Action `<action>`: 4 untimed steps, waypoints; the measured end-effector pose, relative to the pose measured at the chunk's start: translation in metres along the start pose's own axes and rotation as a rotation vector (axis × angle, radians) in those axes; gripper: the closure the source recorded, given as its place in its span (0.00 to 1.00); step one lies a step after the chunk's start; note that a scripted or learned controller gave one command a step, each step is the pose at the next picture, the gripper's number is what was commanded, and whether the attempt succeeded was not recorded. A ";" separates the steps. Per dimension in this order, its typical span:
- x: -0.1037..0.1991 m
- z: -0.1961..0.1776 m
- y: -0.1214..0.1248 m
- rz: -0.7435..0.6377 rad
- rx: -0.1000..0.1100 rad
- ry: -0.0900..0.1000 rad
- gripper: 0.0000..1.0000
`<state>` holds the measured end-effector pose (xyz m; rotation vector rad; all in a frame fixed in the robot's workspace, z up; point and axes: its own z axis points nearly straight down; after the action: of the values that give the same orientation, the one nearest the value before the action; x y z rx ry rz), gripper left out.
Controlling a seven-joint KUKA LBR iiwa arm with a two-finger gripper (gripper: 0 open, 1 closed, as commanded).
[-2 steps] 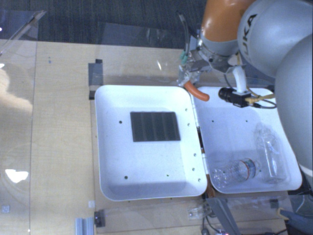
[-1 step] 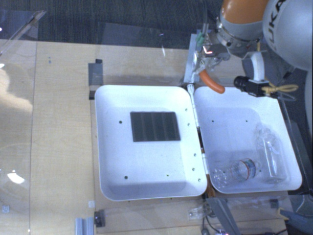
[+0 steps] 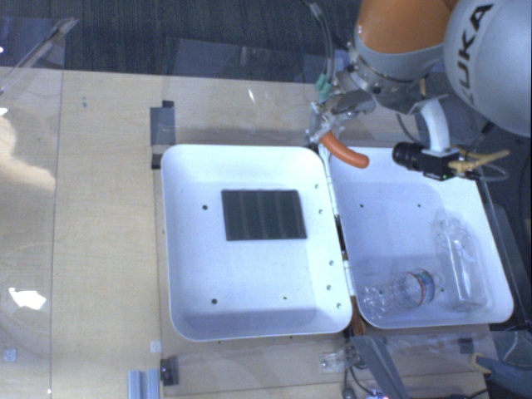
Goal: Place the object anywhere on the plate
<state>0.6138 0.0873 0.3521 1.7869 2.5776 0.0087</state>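
Gripper (image 3: 326, 133) holds hot dog (image 3: 344, 151) — above bins.

2 white bins (image 3: 249, 160) (image 3: 490, 223), 1 dark plate (image 3: 263, 214), 1 orange sausage (image 3: 344, 150), 2 clear bottles (image 3: 399, 293) (image 3: 461, 264)

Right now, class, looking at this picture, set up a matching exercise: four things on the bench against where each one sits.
Things:
1. dark plate
2. orange sausage
3. clear bottles
4. claw

Places:
A. lying in the right bin
B. at the bins' far edge, above the divide
C. flat in the left bin
D. just below the claw

Pairs: 1-C, 2-D, 3-A, 4-B
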 end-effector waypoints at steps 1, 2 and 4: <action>0.037 0.028 -0.015 -0.158 0.002 0.001 1.00; 0.036 0.017 -0.013 -0.156 -0.004 -0.001 1.00; 0.035 0.006 -0.012 -0.156 -0.010 -0.002 0.00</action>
<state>0.5905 0.1161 0.3465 1.5768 2.7025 0.0191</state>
